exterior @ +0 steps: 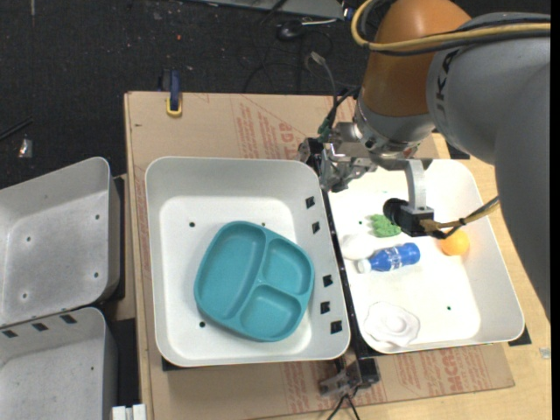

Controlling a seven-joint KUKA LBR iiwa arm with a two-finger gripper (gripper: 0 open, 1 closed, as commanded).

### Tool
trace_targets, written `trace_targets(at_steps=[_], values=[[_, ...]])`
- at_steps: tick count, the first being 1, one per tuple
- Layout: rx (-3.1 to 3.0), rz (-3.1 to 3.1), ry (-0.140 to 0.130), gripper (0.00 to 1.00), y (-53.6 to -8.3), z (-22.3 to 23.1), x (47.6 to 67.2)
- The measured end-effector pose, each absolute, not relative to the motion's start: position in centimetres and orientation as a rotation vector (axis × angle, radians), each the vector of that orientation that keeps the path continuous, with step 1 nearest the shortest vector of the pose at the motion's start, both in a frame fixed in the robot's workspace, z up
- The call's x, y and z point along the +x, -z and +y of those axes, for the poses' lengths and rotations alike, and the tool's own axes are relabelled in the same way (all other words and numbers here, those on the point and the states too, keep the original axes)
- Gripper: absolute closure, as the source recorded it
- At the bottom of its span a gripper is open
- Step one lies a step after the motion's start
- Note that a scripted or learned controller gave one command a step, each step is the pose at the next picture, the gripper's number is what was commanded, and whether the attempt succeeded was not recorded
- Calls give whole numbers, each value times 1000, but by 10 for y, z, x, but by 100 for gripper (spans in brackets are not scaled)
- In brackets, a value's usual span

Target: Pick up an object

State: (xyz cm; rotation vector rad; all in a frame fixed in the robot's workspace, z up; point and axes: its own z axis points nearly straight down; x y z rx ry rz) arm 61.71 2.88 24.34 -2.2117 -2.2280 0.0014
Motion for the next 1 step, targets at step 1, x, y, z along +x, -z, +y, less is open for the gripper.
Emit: trace_targets(at_steps=[1], values=[[-2211, -2231, 3, 100, -249, 89, 614]])
